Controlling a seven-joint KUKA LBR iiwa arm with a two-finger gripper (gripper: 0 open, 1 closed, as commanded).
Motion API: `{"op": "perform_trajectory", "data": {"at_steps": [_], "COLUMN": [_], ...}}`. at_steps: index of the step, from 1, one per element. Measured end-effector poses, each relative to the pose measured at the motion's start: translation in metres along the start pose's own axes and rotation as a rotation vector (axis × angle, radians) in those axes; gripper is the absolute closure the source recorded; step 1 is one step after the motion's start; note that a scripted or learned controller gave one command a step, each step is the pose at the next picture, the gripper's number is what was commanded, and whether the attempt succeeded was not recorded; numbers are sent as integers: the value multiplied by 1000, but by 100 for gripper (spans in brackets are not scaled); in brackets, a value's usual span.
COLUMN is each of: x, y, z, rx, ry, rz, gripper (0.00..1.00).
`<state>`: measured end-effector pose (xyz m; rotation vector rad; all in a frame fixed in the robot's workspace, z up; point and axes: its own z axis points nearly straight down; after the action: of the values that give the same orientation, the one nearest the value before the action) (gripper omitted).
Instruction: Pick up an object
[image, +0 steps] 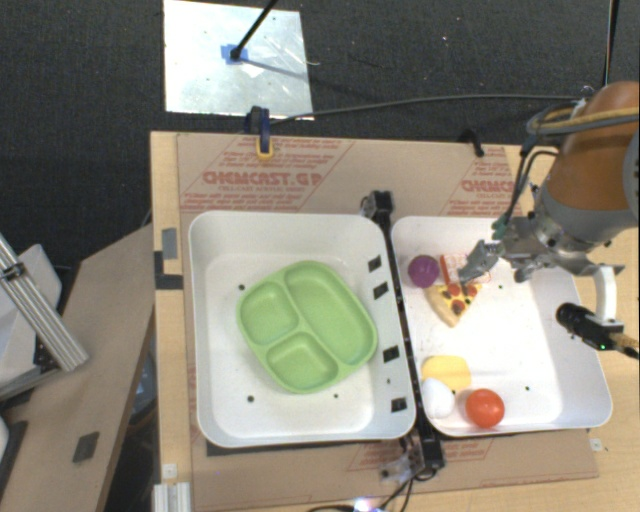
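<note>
Bins: two shallow white bins sit side by side on the desk (200, 160), the left bin (215, 250) and the right bin (570, 400) touching along a dark middle divider.
Left bin: a green plate (305, 325) with three compartments lies flat near its middle, tilted a little in plan.
Right bin, upper left: a purple ball (424, 269) rests near the divider; just beside it, to its lower right, lies a pizza slice (453, 300) with red and dark toppings.
Right bin, lower left: a yellow block (447, 371) sits close to the divider, a white egg (437, 397) touches its lower edge, and a red tomato (485, 407) lies just beside the egg near the bin's front wall.
Arm: the grey arm (590, 150) with its orange band reaches in from the right over the right bin's upper part.
Pincer: the pincer (478, 264) hangs above the pizza slice and next to the purple ball; one finger (483, 258) shows as a grey slanted piece, and whether the fingers are apart or together I cannot tell. Nothing is visibly held between them.
Desk surface: brown board with red printed lettering lies under both bins; a blue clamp (260, 130) grips its back edge.
</note>
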<state>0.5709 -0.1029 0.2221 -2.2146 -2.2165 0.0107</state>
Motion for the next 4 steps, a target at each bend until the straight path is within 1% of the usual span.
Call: {"op": "perform_trajectory", "data": {"at_steps": [1,2,3,4], "x": [0,0,0,1], "y": [2,0,-5,-4], "z": [-6,36,97,140], "rx": [-11,-9,-9,-9], "ry": [-1,-1,-1,-1], "rz": [-2,0,0,0], "gripper": [0,0,0,0]}}
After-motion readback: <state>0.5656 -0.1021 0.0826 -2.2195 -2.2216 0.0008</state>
